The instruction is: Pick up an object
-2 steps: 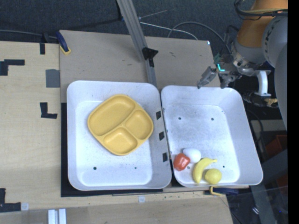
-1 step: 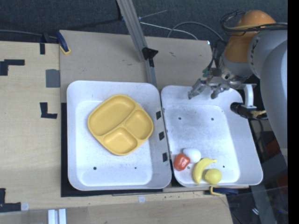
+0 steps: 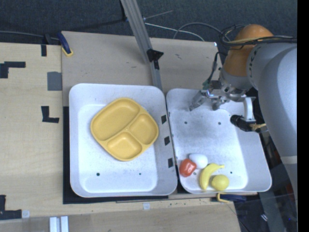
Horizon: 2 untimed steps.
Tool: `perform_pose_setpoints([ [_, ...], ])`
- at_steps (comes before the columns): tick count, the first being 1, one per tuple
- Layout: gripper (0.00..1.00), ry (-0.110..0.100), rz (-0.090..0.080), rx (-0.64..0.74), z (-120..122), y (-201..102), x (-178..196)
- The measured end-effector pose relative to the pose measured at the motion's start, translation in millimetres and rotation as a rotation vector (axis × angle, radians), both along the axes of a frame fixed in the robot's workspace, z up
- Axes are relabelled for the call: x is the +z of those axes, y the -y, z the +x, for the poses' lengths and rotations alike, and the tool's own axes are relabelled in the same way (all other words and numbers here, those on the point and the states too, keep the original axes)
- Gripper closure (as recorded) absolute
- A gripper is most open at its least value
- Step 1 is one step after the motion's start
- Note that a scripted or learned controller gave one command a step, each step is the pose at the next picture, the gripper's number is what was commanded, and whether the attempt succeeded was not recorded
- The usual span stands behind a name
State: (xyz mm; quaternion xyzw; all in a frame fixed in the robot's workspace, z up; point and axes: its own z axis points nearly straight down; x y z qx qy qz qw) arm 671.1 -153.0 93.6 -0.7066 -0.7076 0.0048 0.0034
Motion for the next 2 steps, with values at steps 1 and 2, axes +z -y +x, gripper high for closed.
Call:
perform_pose_setpoints([
  [1,1.00,0.001,0.000,0.001,0.1,-0.4,10.9],
  [2,1.00,0.017,0.001,0.000,-2.6,-0.8,74.3],
])
